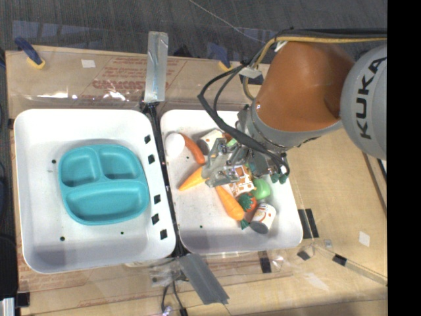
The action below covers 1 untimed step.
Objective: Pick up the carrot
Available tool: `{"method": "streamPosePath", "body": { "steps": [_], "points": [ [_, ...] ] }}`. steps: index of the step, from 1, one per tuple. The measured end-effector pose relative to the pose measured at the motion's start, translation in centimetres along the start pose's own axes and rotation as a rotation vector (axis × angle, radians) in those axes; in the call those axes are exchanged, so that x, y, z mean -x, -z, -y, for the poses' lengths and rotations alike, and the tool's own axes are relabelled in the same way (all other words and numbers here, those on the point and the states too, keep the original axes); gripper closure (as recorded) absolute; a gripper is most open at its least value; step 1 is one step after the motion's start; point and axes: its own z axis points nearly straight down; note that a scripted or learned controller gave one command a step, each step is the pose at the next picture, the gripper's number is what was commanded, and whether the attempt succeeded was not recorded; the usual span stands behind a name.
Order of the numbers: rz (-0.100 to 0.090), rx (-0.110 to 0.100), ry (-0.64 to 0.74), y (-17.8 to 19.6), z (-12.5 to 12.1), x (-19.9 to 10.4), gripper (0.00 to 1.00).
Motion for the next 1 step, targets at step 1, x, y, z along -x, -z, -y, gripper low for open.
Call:
{"method": "streamPosePath", "body": {
  "steps": [1],
  "points": [
    [0.002,-0.001,0.004,1.08,-0.02,0.12,1.0]
  ]
}}
